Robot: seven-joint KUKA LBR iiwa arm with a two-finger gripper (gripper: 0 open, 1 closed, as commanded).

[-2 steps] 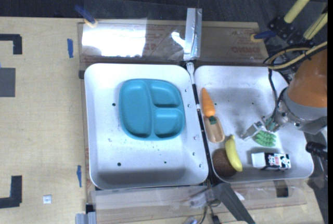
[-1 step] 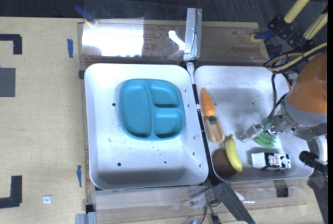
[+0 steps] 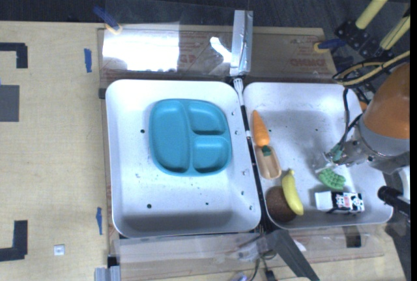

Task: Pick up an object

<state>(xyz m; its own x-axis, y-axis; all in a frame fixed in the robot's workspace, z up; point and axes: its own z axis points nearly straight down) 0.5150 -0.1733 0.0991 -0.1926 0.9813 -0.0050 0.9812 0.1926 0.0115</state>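
Hovering over right bin [image 3: 287, 94], near its right wall; gripper [image 3: 340, 157] just above green toy [image 3: 331, 177]. Can't tell tool state from this angle. Nothing visibly held.

Layout relative to green toy:
- black-and-white box [image 3: 339, 201] just below, nearly touching
- banana [image 3: 291, 192] to the left, leaning on brown round fruit [image 3: 280, 204]
- carrot [image 3: 260, 129] and tan wooden piece [image 3: 268, 162] further left, along bin's left wall
- blue divided plate [image 3: 191, 136] well apart, in left bin [image 3: 124, 117]

Likely target: green toy, closest to tool. Recommend:
- centring over toy before descent
- aligning closing axis across its narrow side
- keeping clear of box, risk of nudging or double grab
- descending straight, closing only near bin floor
- lifting slowly, checking for slip; toy looks small and flat
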